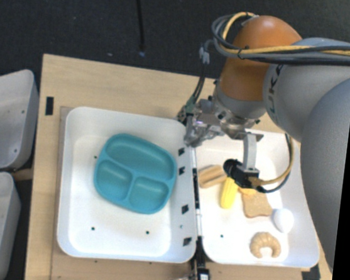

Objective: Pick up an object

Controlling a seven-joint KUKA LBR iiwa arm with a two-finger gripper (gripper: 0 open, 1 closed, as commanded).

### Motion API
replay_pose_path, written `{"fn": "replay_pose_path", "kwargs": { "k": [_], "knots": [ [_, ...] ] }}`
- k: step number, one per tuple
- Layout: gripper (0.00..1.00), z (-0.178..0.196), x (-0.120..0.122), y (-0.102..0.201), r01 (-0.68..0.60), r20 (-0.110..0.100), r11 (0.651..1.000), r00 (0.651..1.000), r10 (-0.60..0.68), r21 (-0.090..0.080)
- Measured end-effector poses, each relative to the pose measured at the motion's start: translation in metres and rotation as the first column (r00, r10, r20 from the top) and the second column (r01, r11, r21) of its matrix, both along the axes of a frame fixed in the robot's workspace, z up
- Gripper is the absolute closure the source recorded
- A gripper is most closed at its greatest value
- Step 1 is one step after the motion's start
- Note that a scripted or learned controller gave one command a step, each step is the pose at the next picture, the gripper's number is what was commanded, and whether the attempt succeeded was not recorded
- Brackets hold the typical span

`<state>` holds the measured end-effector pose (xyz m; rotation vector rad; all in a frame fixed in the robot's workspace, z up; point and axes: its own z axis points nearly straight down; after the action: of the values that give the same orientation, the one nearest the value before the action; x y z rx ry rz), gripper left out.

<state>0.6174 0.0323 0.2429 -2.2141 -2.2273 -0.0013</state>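
**Jaws parked over the divider, pickings all in the right-hand bin**

The grey arm (314, 90) sweeps in from the right, orange band (258, 51) up high, and its jaws sit over the far end of the rim where the two white bins meet. Released or clenched? Cannot tell, the wrist hides them from up here.

On the pale wooden surface (56, 77), the left-hand bin (75, 232) carries a teal divided plate (136, 172), lying flat. The right-hand bin (231, 248) has the objects: a tan roll (210, 175) just beside the divider, a yellow piece (228, 195) next to it, a toast slice (257, 206), a white egg (282, 219) beside that, and a croissant (266, 245) nearest the front edge.
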Motion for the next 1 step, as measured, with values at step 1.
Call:
{"fn": "replay_pose_path", "kwargs": {
  "k": [1],
  "knots": [
    [1.00,-0.0007,-0.0204,0.0567,-0.001,-0.001,1.000,1.000,0.001,0.000]
  ]
}}
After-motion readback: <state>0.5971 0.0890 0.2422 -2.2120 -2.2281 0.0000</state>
